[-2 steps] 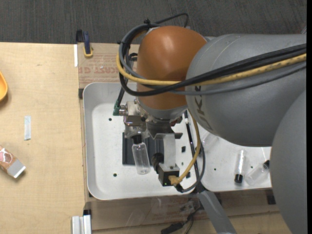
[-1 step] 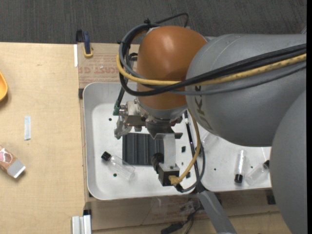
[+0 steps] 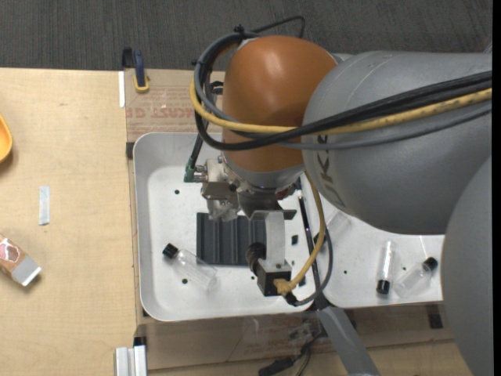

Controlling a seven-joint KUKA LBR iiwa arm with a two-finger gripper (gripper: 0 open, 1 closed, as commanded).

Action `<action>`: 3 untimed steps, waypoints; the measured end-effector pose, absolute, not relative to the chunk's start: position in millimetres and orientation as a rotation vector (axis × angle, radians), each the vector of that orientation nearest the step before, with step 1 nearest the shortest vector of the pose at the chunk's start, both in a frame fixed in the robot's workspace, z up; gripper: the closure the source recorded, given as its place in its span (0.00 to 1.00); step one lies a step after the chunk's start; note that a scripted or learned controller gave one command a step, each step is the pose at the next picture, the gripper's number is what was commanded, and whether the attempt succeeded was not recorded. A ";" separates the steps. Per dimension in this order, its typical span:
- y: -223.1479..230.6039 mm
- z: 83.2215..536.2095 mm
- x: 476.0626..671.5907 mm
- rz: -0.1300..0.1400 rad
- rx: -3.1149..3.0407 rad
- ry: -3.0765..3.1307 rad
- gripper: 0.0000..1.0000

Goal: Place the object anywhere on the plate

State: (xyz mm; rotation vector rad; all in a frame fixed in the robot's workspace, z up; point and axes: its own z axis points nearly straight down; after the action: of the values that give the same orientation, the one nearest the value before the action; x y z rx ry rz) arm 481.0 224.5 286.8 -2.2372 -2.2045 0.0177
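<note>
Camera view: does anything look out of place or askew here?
Nothing spilled. Black-capped vials lie tipped over: first vial in the left bin, second vial and third vial in the right bin.

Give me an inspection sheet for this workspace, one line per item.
Surface: left bin and right bin, both white, beside a wooden top.
Job's things: dark ribbed block lies flat in the left bin; which item is the plate, cannot tell.
Clutter: capped vial in the left bin; two capped vials in the right bin.
Tool: tool low over the ribbed block.
Cables: yellow and black cables loop round the orange band.
Surroundings: packet and pale strip on the wooden top.
</note>
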 end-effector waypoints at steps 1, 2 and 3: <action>227.3 237.4 477.3 0.012 -2.548 -1.838 1.00; 227.2 237.5 477.3 0.011 -2.548 -1.837 0.00; 219.6 262.3 573.5 0.009 -2.817 -1.396 0.00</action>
State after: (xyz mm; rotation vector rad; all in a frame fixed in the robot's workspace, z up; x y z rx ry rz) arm 573.5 219.6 262.3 -2.8168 -1.3958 0.0090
